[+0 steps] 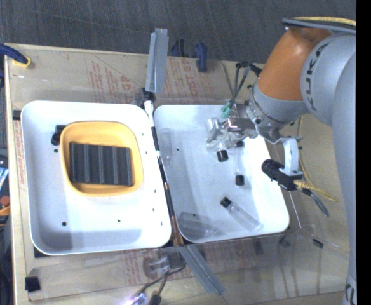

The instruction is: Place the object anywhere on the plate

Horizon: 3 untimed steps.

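The yellow plate (129, 135) lies in the left bin (39, 221) and carries a dark grey ridged block (101, 164). In the right bin (192, 183), a clear vial with a black cap (241, 213) lies on its side near the front right corner. My gripper (231, 168) hangs over the back right part of that bin, a short way behind the vial and apart from it. Its two black fingertips (222, 155) stand apart with nothing between them, so it is open.
A clear plastic piece (195, 225) rests at the right bin's front left corner and another faint one (165, 136) near its back left wall. A black cable connector (276, 170) sticks out beside the arm over the right rim. Clamps line the bench's back edge.
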Motion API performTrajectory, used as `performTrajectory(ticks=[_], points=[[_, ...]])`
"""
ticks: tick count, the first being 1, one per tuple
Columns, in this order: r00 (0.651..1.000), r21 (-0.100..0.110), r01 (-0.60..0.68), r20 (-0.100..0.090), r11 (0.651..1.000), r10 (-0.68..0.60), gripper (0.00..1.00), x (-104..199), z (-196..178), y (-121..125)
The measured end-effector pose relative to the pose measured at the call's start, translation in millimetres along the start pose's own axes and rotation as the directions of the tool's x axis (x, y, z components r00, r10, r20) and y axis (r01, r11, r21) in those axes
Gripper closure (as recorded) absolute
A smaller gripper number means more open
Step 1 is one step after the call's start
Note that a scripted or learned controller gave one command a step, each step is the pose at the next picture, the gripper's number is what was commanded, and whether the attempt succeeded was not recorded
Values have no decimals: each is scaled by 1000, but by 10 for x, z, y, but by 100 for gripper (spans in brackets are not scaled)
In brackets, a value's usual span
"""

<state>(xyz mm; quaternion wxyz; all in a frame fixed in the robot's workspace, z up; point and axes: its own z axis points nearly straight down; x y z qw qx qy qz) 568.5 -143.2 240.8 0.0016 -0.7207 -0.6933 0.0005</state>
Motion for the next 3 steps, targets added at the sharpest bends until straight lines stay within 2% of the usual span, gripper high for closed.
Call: performTrajectory(ticks=[1, 2, 3], points=[[1000, 0, 29, 0, 1000, -29, 100, 808, 245, 482], [980, -1, 197, 2, 980, -197, 100, 1484, 310, 566], [980, -1, 197, 2, 980, -197, 0, 1483, 307, 567]])
